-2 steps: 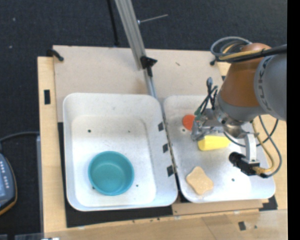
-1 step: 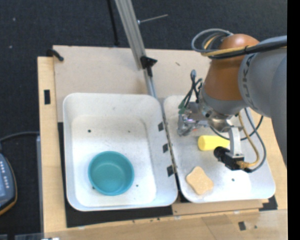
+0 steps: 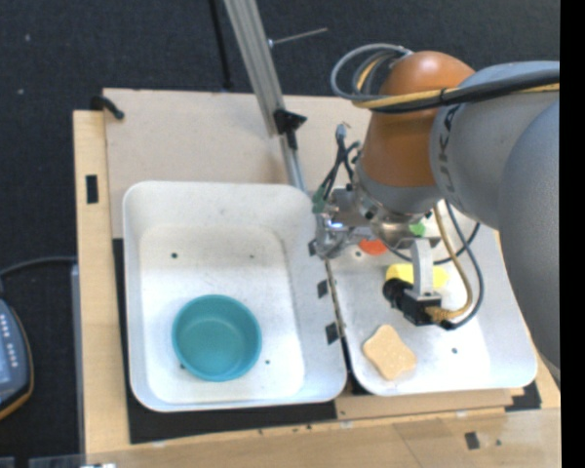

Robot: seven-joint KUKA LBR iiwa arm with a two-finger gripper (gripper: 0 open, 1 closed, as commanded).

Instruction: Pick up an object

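Observation:
A tan, bread-shaped block [image 3: 389, 352] lies at the front of the right bin [image 3: 487, 359]. A small red-orange thing [image 3: 372, 247] and a bit of green [image 3: 418, 230] peek out from under the wrist, mostly hidden by it. My gripper [image 3: 327, 237] hangs low over the right bin's left rim, close to the divide between the two bins. I see nothing held in it. A teal bowl [image 3: 215, 335] sits upright in the front of the left bin [image 3: 166, 222].
A slanted aluminium post [image 3: 263, 76] rises behind the bins. The big grey arm and orange band [image 3: 409, 135] cover the back of the right bin. A yellow thing [image 3: 435, 281] lies partly hidden beside the wrist.

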